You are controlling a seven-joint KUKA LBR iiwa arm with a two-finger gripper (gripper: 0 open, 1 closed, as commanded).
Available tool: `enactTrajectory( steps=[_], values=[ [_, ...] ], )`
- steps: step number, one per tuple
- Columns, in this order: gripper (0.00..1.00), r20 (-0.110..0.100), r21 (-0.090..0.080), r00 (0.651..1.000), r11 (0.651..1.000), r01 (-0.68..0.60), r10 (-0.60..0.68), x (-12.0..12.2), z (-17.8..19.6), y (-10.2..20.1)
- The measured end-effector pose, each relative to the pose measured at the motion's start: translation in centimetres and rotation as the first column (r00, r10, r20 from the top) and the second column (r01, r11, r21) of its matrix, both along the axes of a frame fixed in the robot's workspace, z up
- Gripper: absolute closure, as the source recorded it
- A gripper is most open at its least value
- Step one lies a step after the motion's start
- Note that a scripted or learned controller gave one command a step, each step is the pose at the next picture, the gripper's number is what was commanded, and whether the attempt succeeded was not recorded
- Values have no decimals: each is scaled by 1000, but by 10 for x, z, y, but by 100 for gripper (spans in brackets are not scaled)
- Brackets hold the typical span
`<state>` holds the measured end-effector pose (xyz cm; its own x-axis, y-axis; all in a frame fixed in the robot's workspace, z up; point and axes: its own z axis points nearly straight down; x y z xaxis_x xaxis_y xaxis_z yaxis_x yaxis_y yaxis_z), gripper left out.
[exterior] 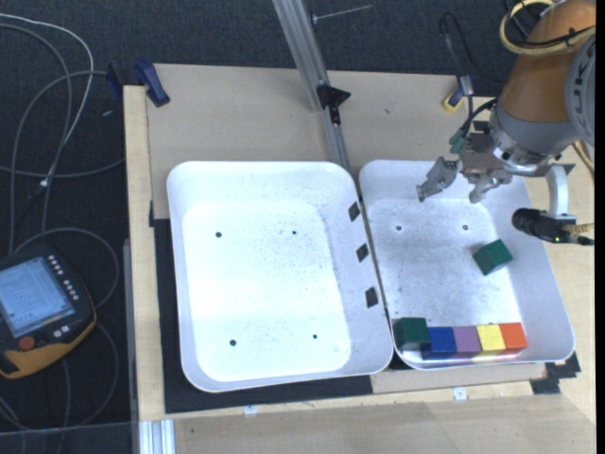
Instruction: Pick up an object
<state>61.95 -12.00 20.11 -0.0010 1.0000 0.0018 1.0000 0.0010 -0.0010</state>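
Bench, 2 white bins side by side.

- Left bin (189,197): bare floor, small dark dots only.
- Right bin (406,253): holds all blocks.
  - Loose green block (492,256): lies tilted, right of bin centre, apart from the rest.
  - Row at near wall, touching, L to R: dark green block (410,332), blue block (440,340), purple block (466,339), yellow block (490,337), orange block (511,335).
- Gripper (458,184): over far end of right bin, above floor level as far as slant view tells. Fingers spread apart, nothing between them. Well clear of every block; loose green block is nearest, toward near-right of it.
- Arm: enters from view's right, orange band above wrist.

Task status: not begun as far as seen. No block lifted, none held, all rest on bin floor. Left to do: choose target (loose green block looks easiest, free on all sides; row blocks are packed against wall), move over it, descend, close, lift.
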Motion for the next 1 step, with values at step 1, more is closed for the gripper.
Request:
enactTrajectory(
  steps=[1],
  values=[
    [0,3,-6,1000,1000,5,-5,16,-14,-94]
  ],
)
